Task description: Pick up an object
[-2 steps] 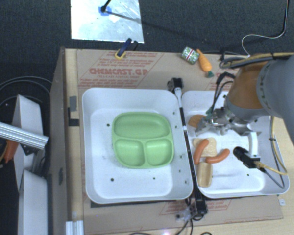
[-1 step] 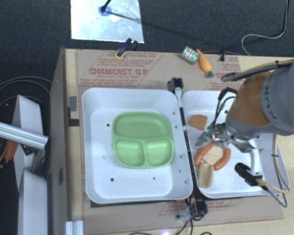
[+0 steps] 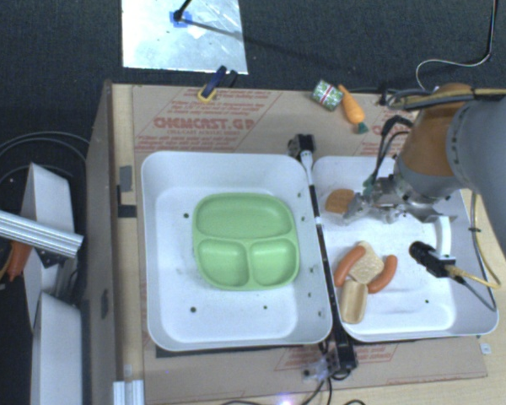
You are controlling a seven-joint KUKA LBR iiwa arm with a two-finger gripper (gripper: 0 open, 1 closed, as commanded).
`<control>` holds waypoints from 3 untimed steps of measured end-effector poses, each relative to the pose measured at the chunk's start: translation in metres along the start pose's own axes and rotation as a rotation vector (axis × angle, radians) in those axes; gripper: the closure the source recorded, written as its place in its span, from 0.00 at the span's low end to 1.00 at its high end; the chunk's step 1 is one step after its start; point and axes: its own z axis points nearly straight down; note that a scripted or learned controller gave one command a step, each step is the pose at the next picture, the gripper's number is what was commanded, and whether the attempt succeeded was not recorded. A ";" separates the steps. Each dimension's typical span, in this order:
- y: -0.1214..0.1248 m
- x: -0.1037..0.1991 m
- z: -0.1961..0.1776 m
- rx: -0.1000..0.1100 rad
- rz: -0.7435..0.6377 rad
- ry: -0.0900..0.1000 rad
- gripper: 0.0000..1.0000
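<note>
The pincer (image 3: 360,207) hangs in the right bin (image 3: 464,310) just beside the bread (image 3: 341,199); its spread I cannot tell. Best centre over the bread, lower squarely, avoiding the wall.

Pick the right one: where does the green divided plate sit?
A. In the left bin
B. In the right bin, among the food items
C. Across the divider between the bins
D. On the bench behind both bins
A: the plate lies flat inside the left bin, while the sausages and bread pieces lie in the right bin.
</note>
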 end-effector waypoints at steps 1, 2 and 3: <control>-0.073 0.008 -0.001 0.003 0.002 0.001 0.00; 0.058 0.009 0.000 0.000 -0.001 0.001 0.00; 0.054 0.015 0.000 0.001 -0.001 0.001 0.00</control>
